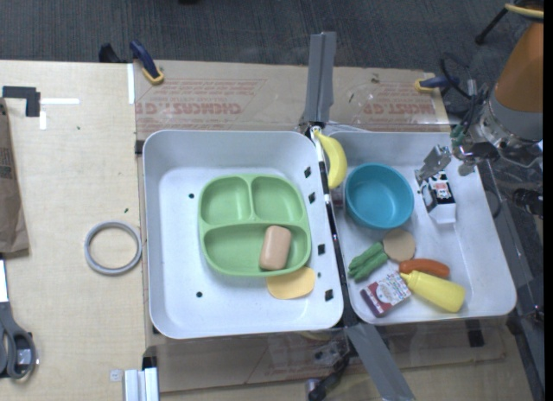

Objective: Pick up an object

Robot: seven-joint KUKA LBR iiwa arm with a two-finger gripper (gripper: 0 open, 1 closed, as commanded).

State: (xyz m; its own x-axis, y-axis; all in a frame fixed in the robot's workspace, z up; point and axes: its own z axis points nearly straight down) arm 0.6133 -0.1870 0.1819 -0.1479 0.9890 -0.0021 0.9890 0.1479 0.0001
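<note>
Hovered over the far right part of the right bin (484, 300): gripper (435, 185), reaching in from the right on the grey arm (510, 127) with its orange band. Could not tell whether open or closed, nor whether anything sat between the tips. Lay just left of the gripper: blue bowl (378, 198), upright. Leaned against the far left wall of that bin, beside the bowl: banana (333, 162). Sat nearer in the same bin: green pea pod (369, 260), tan round disc (399, 245) touching it, carrot (424, 266), yellow mustard bottle (437, 291) on its side, and a small red-and-white packet (384, 293) just left of the bottle. Held in the left bin (164, 304): green divided plate (253, 223) with a peach-coloured block (276, 247) in its near compartment, and a yellow slice (291, 284) just beyond the plate's near rim. Rested on the bench well left of the bins: grey tape ring (113, 246).
</note>
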